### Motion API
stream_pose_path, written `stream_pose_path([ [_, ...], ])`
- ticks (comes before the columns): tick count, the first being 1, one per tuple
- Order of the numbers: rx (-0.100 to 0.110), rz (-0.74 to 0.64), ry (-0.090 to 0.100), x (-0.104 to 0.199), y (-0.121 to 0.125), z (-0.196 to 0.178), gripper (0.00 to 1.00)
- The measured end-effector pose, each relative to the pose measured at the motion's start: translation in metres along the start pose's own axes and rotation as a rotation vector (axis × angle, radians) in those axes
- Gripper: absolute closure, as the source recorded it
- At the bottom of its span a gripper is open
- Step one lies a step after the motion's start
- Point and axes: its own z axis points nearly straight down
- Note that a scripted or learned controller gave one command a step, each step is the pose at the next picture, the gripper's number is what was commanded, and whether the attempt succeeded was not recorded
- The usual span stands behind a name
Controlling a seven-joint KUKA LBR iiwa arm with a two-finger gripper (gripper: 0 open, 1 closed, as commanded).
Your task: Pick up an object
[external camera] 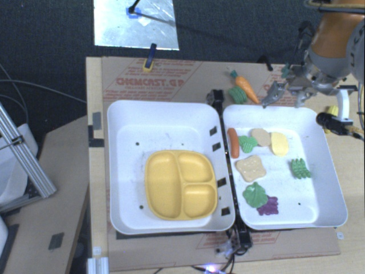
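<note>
1. Up at two o'clock in the camera view, the gripper (283, 91) hangs above the far rim of the right bin (325, 153). Its two fingers stand apart with nothing between them.
2. Behind it the arm (336, 33) rises toward the upper right, its orange band over the bench (171, 76) rather than the bins. That stance reads as a waiting or approach pose, high enough to swing over the rim.
3. Nearest the gripper, at its nine o'clock and just outside the bin, a carrot (246, 85) lies on the bench beside a dark green piece (238, 95).
4. Candidates for picking lie inside the right bin:
   - a sausage (233, 142) along the left wall, at nine o'clock
   - a green leaf (248, 144) and a tan piece (261, 136) touching near the middle top
   - a yellow piece (279, 143) just beside the tan one
   - a cracker (251, 168) at centre
   - a small green tree (300, 168) at three o'clock
   - broccoli (255, 194) and grapes (268, 205) touching at six o'clock
5. Open room looks best around the small green tree and the cracker, each apart from its neighbours and from the walls. The sausage hugs the wall, so one finger would likely have little space there.
6. Over at nine o'clock, the left bin (122, 153) holds a yellow divided plate (181, 184), with bare floor around it.
</note>
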Motion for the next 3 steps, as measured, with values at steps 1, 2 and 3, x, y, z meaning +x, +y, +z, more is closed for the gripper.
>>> stream_pose_path([
  [1, 0.009, 0.006, 0.001, -0.045, -0.019, 0.108, 0.00],
  [2, 0.012, 0.005, 0.003, -0.043, -0.098, 0.155, 0.00],
  [3, -0.003, 0.002, -0.001, -0.062, -0.075, 0.151, 0.00],
])
